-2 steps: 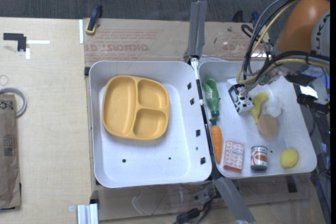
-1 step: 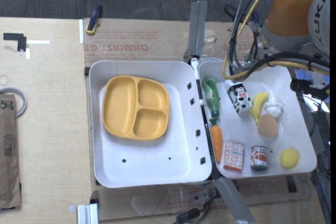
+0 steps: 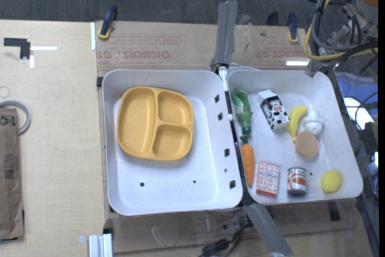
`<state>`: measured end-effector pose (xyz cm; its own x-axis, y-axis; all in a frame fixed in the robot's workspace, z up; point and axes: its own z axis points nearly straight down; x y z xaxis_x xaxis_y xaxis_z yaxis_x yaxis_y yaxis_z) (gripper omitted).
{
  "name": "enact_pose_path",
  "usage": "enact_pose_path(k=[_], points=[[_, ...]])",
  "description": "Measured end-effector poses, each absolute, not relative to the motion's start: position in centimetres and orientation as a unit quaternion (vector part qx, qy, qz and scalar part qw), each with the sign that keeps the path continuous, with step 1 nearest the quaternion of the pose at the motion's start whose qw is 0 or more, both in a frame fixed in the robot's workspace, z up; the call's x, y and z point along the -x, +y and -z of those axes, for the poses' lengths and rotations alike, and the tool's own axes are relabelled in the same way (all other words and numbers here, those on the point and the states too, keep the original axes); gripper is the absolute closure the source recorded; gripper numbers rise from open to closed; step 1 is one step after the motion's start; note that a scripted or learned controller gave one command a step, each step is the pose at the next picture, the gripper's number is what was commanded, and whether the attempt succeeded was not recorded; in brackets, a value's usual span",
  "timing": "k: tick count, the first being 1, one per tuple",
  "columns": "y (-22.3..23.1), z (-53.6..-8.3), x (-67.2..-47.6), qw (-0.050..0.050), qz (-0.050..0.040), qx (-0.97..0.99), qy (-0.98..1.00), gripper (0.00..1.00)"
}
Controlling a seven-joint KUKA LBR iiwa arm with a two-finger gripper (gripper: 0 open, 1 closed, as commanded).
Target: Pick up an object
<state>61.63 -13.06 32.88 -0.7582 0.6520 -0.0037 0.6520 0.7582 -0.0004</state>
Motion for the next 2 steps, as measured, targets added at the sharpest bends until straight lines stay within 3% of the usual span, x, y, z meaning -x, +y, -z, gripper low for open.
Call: enact_pose_path(k=[1, 2], points=[[-16.2, -29.4, -61.8, 0.001, 0.0009, -0.375, 0.927, 1.0], [-22.3, -39.0, -59.5, 0.002, 0.001, -0.321, 0.947, 1.0]])
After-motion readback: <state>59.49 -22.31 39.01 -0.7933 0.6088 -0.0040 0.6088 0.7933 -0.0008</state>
